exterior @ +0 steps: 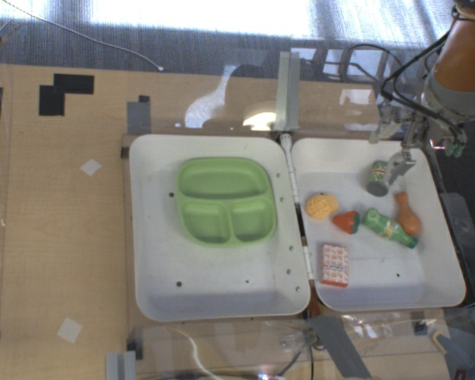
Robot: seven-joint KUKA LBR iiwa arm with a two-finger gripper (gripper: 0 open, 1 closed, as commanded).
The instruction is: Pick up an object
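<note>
The pincer (401,163) hung just above the can (378,177) in the right bin (443,291); whether it was clenched I could not tell. Tilted, the can might roll away if nudged.

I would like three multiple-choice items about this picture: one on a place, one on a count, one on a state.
1. Where does the green divided plate lie?
A. left bin
B. right bin
C. on the bench outside the bins

2. How many compartments does the plate have?
A. two
B. three
C. five

3. How does the green bottle rest?
A. upright
B. on its side
C. on the plate

Answers:
1. A, it sits inside the left bin.
2. B, one long section above two smaller ones.
3. B, it lies flat on the floor of the right bin.
</note>
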